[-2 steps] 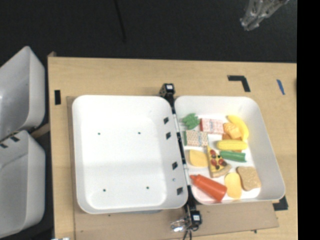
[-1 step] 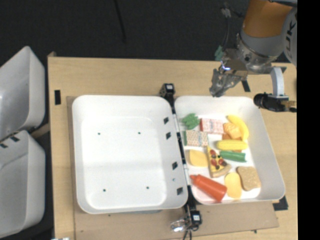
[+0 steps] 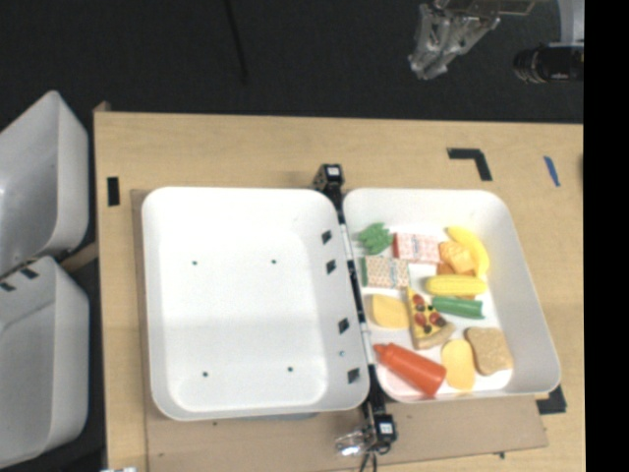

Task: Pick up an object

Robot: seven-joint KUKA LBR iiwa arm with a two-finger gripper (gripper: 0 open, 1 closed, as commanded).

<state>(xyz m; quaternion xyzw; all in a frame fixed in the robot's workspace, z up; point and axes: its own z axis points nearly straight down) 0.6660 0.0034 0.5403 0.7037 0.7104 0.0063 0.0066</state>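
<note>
The right bin (image 3: 511, 264) holds several toy foods: a red carrot-like piece (image 3: 411, 365), a pizza slice (image 3: 426, 320), a yellow corn cob (image 3: 454, 285), a green pod (image 3: 458, 307), a banana (image 3: 470, 246), a bread slice (image 3: 488, 349), a green leafy piece (image 3: 373, 236) and pink and green packets (image 3: 416, 247). My gripper (image 3: 439, 52) hangs high at the top of the view, far above and behind the bins, against the dark background. Nothing shows between its fingers.
The left bin (image 3: 236, 298) lies beside the right one, joined along a black-clipped middle edge (image 3: 346, 283). Both rest on a tan bench (image 3: 246, 146). White rounded shapes (image 3: 34, 264) stand at the far left. Black corner marks (image 3: 472, 160) sit behind the right bin.
</note>
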